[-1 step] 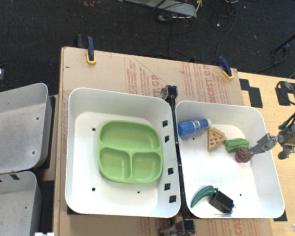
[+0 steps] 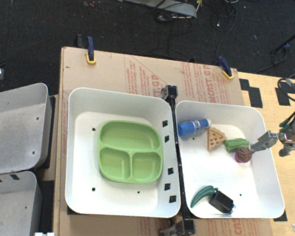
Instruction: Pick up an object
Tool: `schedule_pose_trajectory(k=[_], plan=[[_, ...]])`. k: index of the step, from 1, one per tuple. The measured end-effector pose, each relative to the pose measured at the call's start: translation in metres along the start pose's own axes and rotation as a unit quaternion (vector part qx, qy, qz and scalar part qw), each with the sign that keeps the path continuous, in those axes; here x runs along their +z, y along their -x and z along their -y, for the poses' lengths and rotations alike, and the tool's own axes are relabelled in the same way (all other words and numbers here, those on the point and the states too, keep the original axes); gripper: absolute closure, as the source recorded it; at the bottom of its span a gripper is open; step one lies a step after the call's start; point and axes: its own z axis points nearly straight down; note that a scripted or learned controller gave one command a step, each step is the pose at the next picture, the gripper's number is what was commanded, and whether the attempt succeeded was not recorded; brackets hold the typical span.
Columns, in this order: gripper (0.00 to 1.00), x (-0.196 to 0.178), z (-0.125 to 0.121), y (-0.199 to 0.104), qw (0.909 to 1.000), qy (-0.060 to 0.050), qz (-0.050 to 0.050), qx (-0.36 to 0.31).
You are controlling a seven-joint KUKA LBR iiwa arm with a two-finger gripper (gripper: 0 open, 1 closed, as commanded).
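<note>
The light here is bright and even, and it seems to come from above. My two white bins shine the most, almost too bright on their flat floors. The green plate looks soft and clear, with faint shadows in its dips. Small dark shadows sit just beside the things in the right bin. The far floor is dark and grainy. My gripper at the right edge looks a bit blurry.

Divided plate in left bin; in right bin, relative to the wedge: bottle left, gripper right, black block in front
</note>
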Motion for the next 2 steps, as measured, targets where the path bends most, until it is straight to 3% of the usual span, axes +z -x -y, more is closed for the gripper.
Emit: schedule_pose_trajectory(k=[2], plan=[[0.0, 0.115, 0.015, 0.008, 1.0, -0.002, -0.001, 0.002]])
